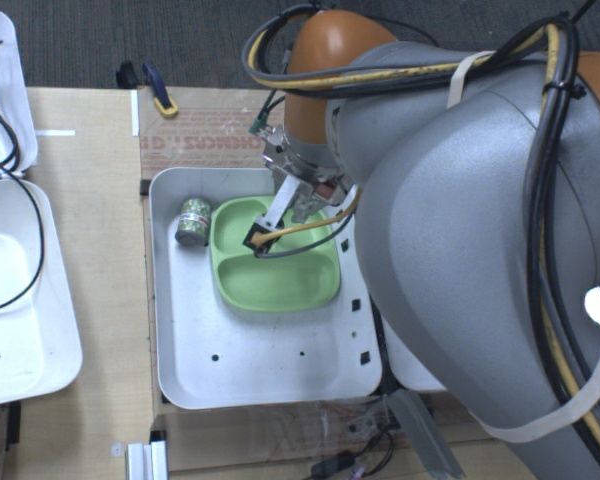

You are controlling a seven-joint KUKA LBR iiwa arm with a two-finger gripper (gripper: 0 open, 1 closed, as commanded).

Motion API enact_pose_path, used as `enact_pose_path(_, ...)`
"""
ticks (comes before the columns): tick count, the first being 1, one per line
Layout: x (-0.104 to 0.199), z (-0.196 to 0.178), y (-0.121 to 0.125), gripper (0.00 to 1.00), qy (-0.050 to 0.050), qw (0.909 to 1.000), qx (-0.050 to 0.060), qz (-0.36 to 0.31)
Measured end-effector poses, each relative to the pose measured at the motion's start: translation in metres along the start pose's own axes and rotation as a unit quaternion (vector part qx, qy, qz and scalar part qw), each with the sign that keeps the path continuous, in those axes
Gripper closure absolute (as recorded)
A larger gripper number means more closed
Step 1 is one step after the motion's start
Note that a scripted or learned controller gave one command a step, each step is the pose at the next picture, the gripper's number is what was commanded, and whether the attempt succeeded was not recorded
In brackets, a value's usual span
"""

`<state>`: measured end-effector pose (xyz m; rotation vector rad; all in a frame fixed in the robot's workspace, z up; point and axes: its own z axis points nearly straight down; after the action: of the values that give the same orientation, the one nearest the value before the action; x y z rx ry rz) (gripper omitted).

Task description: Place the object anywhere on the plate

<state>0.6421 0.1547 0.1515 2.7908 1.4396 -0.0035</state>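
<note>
1. Where the fingers meet the plate, the gripper (260,240) hangs low over the divided green plate (276,268), its dark tips close together above the plate's left-centre ridge, and whether they are parted or closed cannot be told from this slant
2. Nothing shows between the fingertips, and the white finger shafts slope up and to the right toward the wrist
3. A yellowish cable (305,227) curves from near the tips back toward the wrist, over the plate's upper half
4. The small can (192,221), with a green-and-white patterned label and a metal top, lies on the bin floor just beside the plate's left rim, apart from the gripper and not on the plate
5. The plate sits in the upper middle of the right white bin (260,373), whose lower floor is bare
6. The grey arm (480,218) with its orange band (325,43) fills the right side
7. A second white bin (20,348) stands to the left, with black cables (5,148) trailing over it
</note>
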Motion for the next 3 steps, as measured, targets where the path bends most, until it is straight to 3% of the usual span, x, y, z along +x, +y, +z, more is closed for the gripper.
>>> enact_pose_path(1,0.043,0.014,-0.011,1.00,0.000,0.9990,0.001,-0.044)
enact_pose_path(2,0.055,-0.020,-0.018,1.00,0.000,1.0000,0.000,0.001)
enact_pose_path(3,-0.050,-0.052,-0.134,1.00,-0.001,0.9984,0.001,0.057)
